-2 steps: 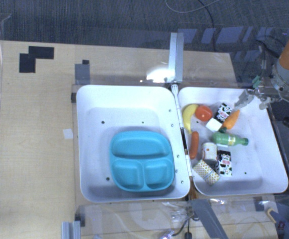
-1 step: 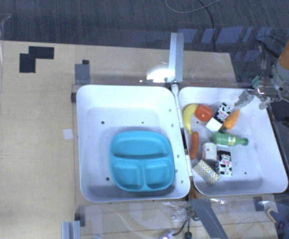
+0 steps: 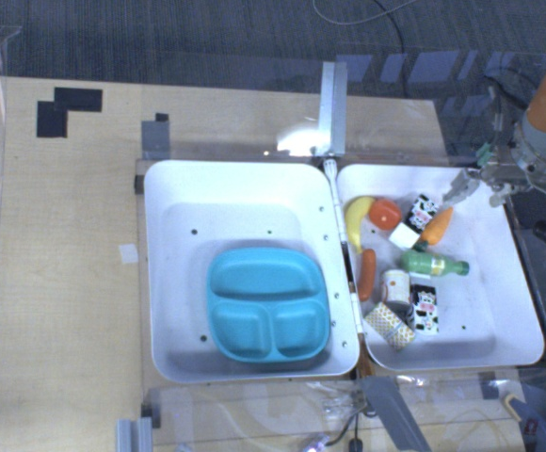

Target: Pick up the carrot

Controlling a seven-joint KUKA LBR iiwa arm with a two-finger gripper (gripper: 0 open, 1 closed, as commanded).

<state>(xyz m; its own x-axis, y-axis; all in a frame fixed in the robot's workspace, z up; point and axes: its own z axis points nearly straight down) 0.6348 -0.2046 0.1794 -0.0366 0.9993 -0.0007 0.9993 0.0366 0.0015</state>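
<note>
Carrot [image 3: 439,225] in right bin [image 3: 508,342] among clutter

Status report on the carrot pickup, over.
End effector above right bin's far edge, holding nothing. Small orange carrot lying in right bin, ungrasped. Cow-print carton and green plastic bottle crowd it.

The desk [image 3: 75,281] looks like pale matt wood. Both bins [image 3: 245,186] and the blue tray [image 3: 268,304] are smooth plastic; the green bottle [image 3: 433,266] shines glossy.
</note>
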